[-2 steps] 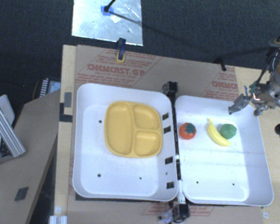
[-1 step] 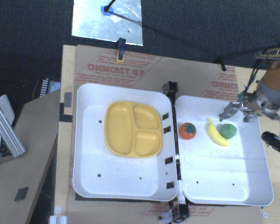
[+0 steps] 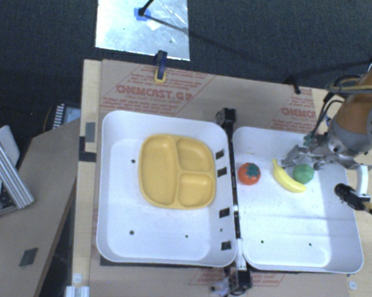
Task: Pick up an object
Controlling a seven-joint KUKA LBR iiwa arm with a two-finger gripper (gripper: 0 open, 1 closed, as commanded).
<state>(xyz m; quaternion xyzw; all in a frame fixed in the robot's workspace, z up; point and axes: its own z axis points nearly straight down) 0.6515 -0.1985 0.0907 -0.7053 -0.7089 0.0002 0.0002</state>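
Find the green ball [image 3: 303, 173] directly under the jaws [image 3: 301, 160], touching the banana [image 3: 287, 178] just left of it in the right bin [image 3: 294, 244]. You cannot tell the jaws' state. The orange ball [image 3: 249, 173] lies farther left; the yellow tray [image 3: 175, 171] occupies the left bin [image 3: 120, 236].

We look down from above the bench [image 3: 197, 91] at a slant. Both bins sit mid-frame; the arm [image 3: 364, 108] enters upper right.
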